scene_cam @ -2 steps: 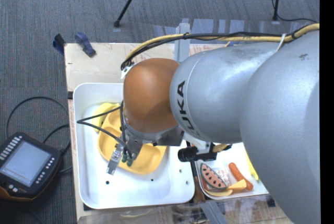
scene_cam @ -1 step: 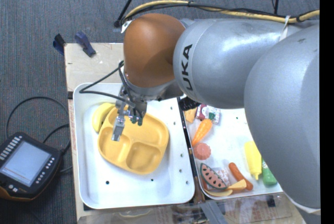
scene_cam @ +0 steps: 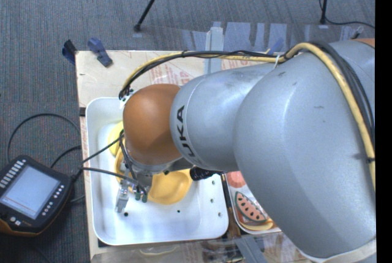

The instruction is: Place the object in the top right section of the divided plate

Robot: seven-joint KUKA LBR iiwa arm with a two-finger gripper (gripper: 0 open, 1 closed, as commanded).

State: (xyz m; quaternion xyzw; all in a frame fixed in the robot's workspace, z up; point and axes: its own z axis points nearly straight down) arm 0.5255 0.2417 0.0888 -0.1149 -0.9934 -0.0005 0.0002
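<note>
My arm covers most of the table, reaching in over the left white bin [scene_cam: 98, 219]. My gripper [scene_cam: 131, 193] hangs low over that bin's floor, just left of a yellow dish [scene_cam: 170, 188] that peeks out from under my orange wrist band [scene_cam: 153, 127]. I take that dish to be the divided plate, though so little of it shows that I cannot make out its sections or say which part is the top right one.

Whether I am carrying the object I cannot tell; nothing clearly sits at the gripper's tip, and I cannot tell how the gripper is set either, since the tip is small and dark against cables. So the object's place, its long axis and which way it points are all hidden from me here, most likely under my own wrist.

A watermelon-slice toy [scene_cam: 250, 209] lies in the right bin [scene_cam: 236, 228], pointing roughly up and to the left. If the object is like it, I judge it light, stiff and a little slick, best pinched across its narrow width.
</note>
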